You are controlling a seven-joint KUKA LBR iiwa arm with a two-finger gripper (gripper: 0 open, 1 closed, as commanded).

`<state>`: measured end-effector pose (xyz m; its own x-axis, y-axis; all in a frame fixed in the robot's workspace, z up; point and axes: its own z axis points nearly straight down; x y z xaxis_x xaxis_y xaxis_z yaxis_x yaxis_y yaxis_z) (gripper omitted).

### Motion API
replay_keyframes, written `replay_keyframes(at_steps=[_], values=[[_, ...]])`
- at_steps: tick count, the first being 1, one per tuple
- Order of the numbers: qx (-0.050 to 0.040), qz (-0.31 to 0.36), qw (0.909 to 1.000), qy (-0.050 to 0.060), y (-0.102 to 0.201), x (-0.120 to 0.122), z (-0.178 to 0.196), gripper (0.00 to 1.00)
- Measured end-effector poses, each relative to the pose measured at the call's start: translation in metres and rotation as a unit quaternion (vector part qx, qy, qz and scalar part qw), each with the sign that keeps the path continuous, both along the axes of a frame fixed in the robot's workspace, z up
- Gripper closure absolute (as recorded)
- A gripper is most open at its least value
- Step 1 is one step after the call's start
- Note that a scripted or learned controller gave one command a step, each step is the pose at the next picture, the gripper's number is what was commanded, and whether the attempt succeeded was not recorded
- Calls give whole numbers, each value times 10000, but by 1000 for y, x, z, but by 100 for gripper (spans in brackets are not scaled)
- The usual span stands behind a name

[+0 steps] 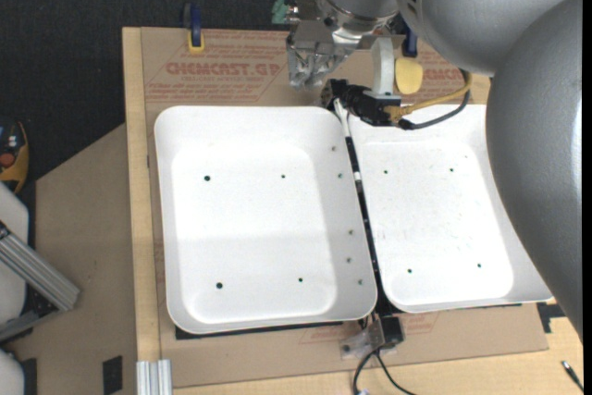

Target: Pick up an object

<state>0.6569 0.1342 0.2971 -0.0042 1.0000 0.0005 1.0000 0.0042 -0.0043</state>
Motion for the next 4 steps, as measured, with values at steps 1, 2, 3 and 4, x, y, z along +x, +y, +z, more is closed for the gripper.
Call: replay_keyframes(at_steps=[1,2,3,4], values=[[0,-27,10000,-46,-22,-7,36,100],[-1,-1,10000,2,34,9,-48,100],[0,-32,10000,-57,0,10,9,100],[-3,-8,10000,11,43,8,-89,100]])
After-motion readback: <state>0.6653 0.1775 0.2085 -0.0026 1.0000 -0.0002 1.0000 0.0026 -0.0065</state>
